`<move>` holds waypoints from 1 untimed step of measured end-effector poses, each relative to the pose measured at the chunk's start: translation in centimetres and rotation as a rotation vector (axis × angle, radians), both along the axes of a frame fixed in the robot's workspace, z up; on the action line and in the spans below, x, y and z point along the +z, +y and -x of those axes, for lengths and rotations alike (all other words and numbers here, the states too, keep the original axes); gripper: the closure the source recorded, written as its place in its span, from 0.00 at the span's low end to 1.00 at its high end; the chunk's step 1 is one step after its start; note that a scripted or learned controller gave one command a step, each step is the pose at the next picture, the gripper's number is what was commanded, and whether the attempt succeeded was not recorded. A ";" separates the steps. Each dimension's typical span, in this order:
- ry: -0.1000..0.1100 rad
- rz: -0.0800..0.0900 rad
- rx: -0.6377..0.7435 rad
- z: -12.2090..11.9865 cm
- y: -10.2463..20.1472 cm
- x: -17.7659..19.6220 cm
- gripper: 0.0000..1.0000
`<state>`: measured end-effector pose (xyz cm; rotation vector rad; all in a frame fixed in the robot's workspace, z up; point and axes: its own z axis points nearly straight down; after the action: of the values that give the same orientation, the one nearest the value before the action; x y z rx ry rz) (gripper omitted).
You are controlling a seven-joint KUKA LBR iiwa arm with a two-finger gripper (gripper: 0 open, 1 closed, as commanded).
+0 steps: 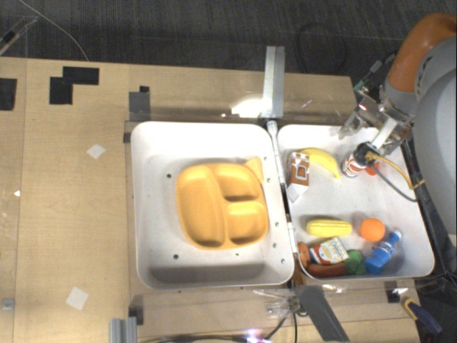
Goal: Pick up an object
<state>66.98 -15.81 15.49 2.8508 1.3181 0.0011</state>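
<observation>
Gripper (pixel 360 131) over right bin (pixel 421 252) far corner; nearest pick looks like the can (pixel 352 166) just below it, banana (pixel 319 161) lying crosswise further left; can't tell jaw state

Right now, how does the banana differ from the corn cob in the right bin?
The banana is curved and lies at a slant near the bin's far end; the corn cob is straight and lies level, nearer the front. The banana sits beside a small brown carton; the corn cob sits beside an orange ball. Both are yellow and lie in the right bin.
</observation>
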 end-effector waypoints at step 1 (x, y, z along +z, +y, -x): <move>-0.006 -0.001 -0.269 2.2 4.8 -6.8 0.00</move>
<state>64.82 -10.97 8.69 3.0005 0.9230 0.0098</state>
